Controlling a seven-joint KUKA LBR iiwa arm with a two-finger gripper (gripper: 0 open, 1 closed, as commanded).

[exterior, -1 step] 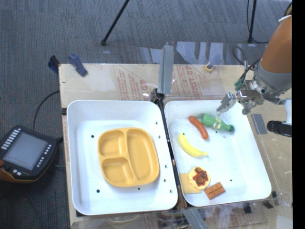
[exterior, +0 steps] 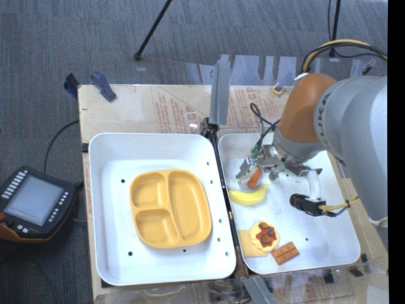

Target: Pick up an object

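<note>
In the right bin (exterior: 329, 233), near its left wall, the claw (exterior: 250, 173) sits low over a small orange piece (exterior: 254, 180), with the arm (exterior: 342, 125) bending in from the right and down to it. That low, close pose reads as a grasp aimed at this piece, which is the likeliest object for the task. The two meet or nearly meet, but the slanted view does not settle whether the claw is wide, narrow or closed on the piece, so I cannot tell. The piece lies toward the bin's upper left, just above a banana (exterior: 248, 197), and those two look to be touching or almost so. That is the main crowding: a lift may nudge the banana, and the bin wall close on the left leaves little room for a sideways approach. Lower in the same bin, well apart from the claw, lie a pizza slice (exterior: 262, 235) and, just beside it, a brown bar (exterior: 284, 253); neither stands in the way. The left bin (exterior: 107, 163) holds a yellow plate (exterior: 169, 208) with three compartments, away from the work. Both bins rest on the counter (exterior: 126, 113), and a grey post (exterior: 219, 97) rises behind the gap between them. A pendant (exterior: 31, 201) lies off the counter to the left.
</note>
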